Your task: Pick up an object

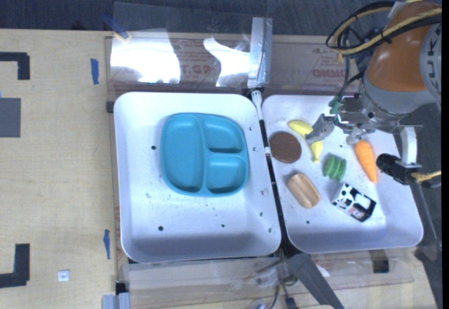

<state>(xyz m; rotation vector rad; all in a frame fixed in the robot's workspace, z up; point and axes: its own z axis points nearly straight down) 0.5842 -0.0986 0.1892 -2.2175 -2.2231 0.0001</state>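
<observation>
The gripper [342, 128] hangs over the right bin [400, 230], fingers apparently spread, empty, between banana [302, 129] and carrot [365, 159].

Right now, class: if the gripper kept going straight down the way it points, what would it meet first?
Most likely the yellow banana, which lies right beneath the gripper in the right bin. Height above it is hard to judge from this slanted view, so it could instead land just beside it, on the bin floor.
</observation>
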